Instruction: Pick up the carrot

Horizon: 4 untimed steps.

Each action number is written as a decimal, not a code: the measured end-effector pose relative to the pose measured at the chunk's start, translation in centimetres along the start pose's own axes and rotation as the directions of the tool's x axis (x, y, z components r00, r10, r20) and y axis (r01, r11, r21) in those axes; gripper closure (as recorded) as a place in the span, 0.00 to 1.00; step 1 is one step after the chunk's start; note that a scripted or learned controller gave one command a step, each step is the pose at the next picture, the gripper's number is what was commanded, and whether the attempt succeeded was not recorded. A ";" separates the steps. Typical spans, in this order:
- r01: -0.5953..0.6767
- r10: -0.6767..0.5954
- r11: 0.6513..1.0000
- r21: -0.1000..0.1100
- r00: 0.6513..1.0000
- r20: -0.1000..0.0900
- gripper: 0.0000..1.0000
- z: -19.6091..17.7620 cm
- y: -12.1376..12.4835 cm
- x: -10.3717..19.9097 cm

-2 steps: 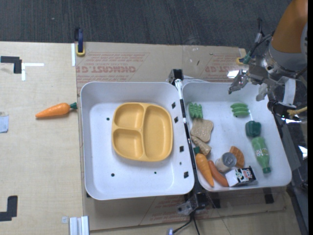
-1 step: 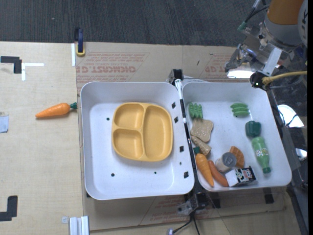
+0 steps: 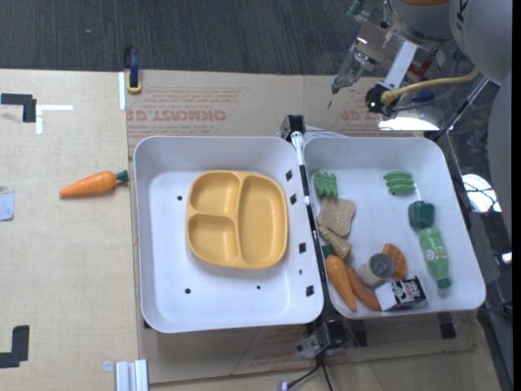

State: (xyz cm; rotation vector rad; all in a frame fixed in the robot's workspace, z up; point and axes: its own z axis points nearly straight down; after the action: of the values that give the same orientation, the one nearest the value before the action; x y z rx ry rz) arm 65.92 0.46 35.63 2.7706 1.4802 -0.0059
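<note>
From my remote station, I see the claw [image 3: 346, 78] hanging above the bench's far edge, over dark floor; I cannot tell its state. Below it, toward me, the right bin [image 3: 446, 169] holds two carrots [image 3: 350, 283] at its near-left corner. Down-left of the claw sits the left bin [image 3: 155, 243] with a yellow tray [image 3: 238, 219]. A third carrot [image 3: 89, 184] lies far left on tan cardboard [image 3: 57, 259].
</note>
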 end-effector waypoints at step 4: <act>-0.410 0.410 0.912 0.000 0.912 -0.003 0.00 -19.1 -2.5 4.1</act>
State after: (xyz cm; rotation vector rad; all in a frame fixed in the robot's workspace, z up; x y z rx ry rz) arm 66.14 5.28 54.73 3.0194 0.8661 -0.0011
